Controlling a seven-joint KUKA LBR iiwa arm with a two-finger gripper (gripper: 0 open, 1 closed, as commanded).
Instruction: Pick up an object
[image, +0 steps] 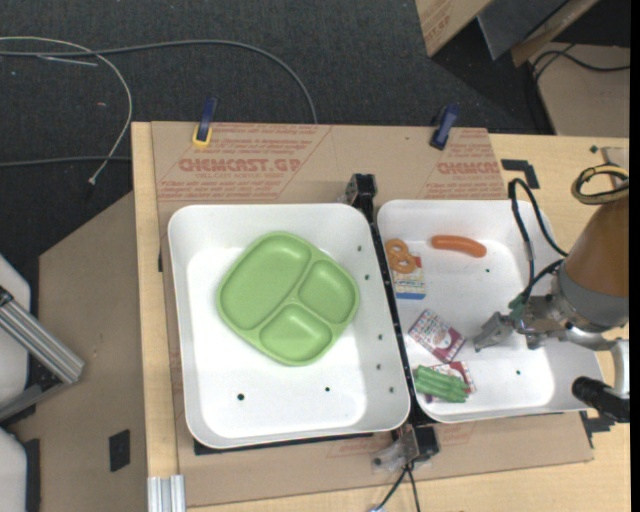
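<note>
Behind the arm (600, 270), right bin's (455, 222) edge.

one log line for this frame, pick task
arm: over right bin | gripper: above bin floor, nothing visibly held | nearest: pink packet | left bin: green divided plate

Two bins sit side by side. The left bin (200, 400) holds a divided plate (288, 297). In the right bin (500, 395), a sausage (458, 244) lies at the back, a pretzel packet (404, 267) beside it to the left, then a sachet (435, 335), and nearest what may be a bean pod (440, 383).
</note>
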